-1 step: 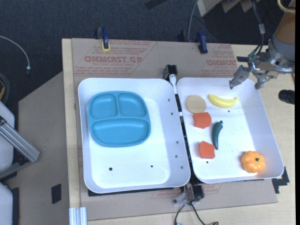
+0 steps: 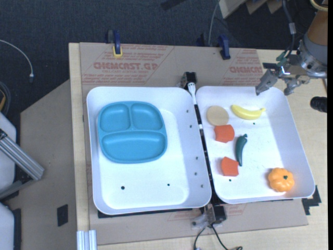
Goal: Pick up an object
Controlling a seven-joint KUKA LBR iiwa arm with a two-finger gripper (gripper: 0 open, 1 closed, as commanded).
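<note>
Metal-grey gripper [image 2: 275, 82] is hanging over the top right corner of the right bin [image 2: 296, 134], fingers spread and nothing between them. Closest thing is the yellow banana [image 2: 247, 111] just below it, with a tan disc [image 2: 218, 115], two red blocks [image 2: 224, 133], a green pepper [image 2: 241, 147] and an orange pumpkin [image 2: 281, 179] further in. I'd say drop straight down across the banana's narrow width, not lengthwise, so it doesn't skid away.

A bench [image 2: 78, 139] topped with printed brown cardboard [image 2: 156, 61] carries two shallow white bins side by side; the left bin [image 2: 156, 191] and the right bin [image 2: 291, 139] touch along their inner edges. Two blue clamps [image 2: 115, 39] grip the cardboard's far edge; dark carpet lies beyond.
</note>
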